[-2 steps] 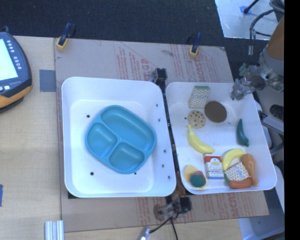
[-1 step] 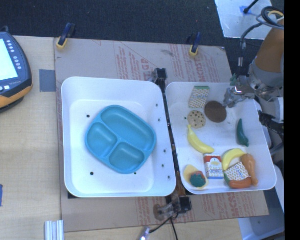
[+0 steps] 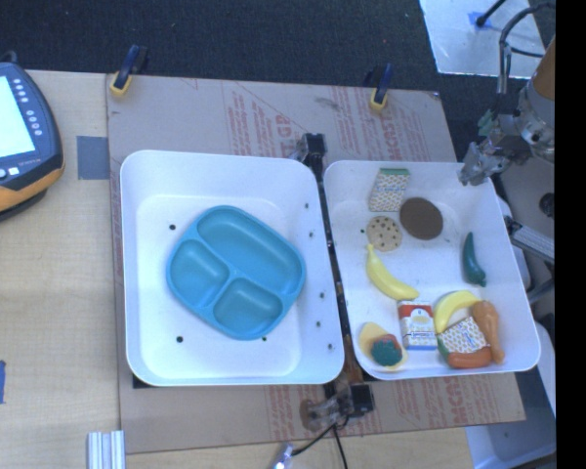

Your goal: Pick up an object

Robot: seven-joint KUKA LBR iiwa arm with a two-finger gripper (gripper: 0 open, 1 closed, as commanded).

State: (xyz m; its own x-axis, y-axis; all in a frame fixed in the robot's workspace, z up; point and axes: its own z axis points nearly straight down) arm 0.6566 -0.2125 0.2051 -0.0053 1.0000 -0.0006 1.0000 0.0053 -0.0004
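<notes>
Two shallow white bins are sitting side by side on the wooden desk (image 3: 49, 291). The left bin (image 3: 142, 262) is carrying a blue plastic plate with three compartments (image 3: 235, 272). The right bin (image 3: 513, 262) is holding small toy foods: a yellow banana (image 3: 388, 276), a round brown disc (image 3: 421, 218), a speckled cookie (image 3: 382, 232), a green pepper (image 3: 472, 260) and a small red carton (image 3: 417, 324). The grey gripper (image 3: 477, 163) is hanging above the far right corner of this bin, apart from the foods; whether the fingers are open or closed I cannot tell.
</notes>
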